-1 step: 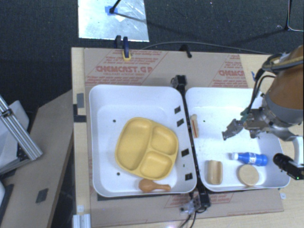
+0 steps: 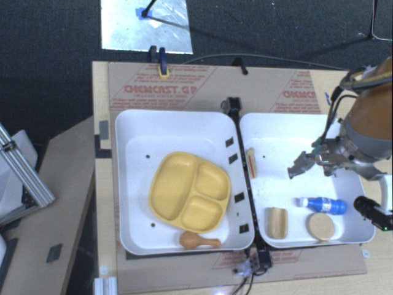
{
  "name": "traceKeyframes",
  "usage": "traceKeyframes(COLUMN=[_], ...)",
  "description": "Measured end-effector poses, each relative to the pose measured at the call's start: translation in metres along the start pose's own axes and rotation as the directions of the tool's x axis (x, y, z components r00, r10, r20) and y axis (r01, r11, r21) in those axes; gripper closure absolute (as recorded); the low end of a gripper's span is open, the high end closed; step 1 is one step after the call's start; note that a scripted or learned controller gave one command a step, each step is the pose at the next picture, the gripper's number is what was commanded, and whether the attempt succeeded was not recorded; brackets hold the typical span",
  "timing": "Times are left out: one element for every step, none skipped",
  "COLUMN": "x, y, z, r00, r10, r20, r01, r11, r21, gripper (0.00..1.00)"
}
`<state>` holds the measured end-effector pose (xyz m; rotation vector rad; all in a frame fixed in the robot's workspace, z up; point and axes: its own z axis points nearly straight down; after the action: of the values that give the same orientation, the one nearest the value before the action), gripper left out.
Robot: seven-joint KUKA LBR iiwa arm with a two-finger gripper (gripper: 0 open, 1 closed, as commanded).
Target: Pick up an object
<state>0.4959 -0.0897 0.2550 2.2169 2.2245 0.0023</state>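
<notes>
Nearest your camera, a tan drumstick-shaped toy is lying along the front wall of the left bin, just below a yellow divided tray that is sitting tilted in that bin's middle.

You are looking at the right bin holding the likely pickings. A small bread-like roll is resting near its front left corner, and a round tan disc is lying beside it to the right. A blue bottle with a white cap is lying on its side just above the disc. A thin brown stick is leaning along the bin's left wall.

Your end effector is hanging over the middle of the right bin, well apart from the bottle and roll, with nothing between its fingers. You cannot tell from this angle whether it is spread or closed.

Both bins are sitting on a cardboard-covered table.
</notes>
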Motion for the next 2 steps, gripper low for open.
traceKeyframes(x=[-0.006, -0.011], y=[0.002, 0.002], z=[0.060, 0.103], r00=[1.000, 1.000], r10=[0.003, 0.003], r20=[-0.001, -0.001], r01=[-0.003, -0.003], r11=[1.000, 1.000], r21=[0.005, 0.004], gripper=[0.00, 0.00])
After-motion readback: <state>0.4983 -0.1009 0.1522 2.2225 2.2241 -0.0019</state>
